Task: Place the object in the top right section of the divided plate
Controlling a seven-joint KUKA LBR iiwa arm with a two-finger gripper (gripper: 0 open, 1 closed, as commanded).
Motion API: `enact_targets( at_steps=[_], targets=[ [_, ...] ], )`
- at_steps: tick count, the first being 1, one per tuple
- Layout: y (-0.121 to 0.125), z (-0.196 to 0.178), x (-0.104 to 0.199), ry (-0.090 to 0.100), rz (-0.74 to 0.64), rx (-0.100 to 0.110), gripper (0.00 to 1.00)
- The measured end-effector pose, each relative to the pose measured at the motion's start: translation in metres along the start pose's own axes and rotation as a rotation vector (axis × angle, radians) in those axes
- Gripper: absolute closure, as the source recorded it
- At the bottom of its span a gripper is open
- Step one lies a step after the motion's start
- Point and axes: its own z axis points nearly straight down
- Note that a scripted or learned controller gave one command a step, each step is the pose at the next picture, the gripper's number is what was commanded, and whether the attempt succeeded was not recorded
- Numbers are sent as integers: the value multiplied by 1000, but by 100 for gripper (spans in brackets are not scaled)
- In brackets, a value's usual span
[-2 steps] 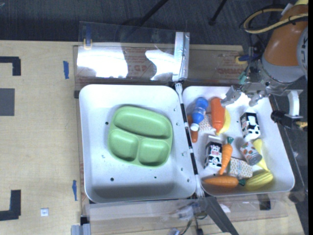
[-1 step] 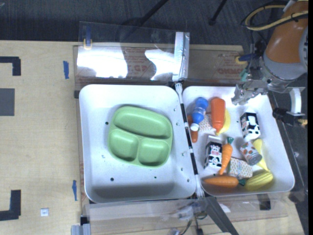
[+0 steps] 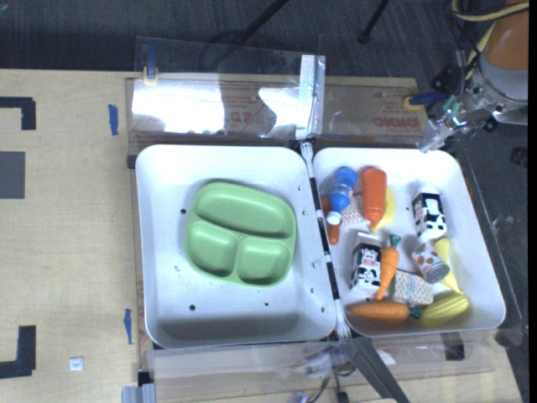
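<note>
Camera view: green divided plate [image 3: 242, 234] (3 sections) in left bin [image 3: 159, 300]; end effector [image 3: 438, 133] above right bin's far corner, state unclear.

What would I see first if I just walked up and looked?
Likely the green divided plate sitting alone in the left white bin. Next, the jumble of toy food in the right white bin: carrots, a blue bottle, and cow-patterned cartons. The robot's hand hovers past that bin's far right corner.
</note>
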Motion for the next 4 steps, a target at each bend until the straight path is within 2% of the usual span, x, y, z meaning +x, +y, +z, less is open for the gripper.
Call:
enact_targets(
  at_steps=[1,2,3,4],
  targets=[
    [15,-92,51,2,-124,0,100],
    [32,-121,85,1,-50,0,100],
    [59,-107,167,6,0,6,100],
    [80,-142,233,3,-50,0,100]
  ],
)
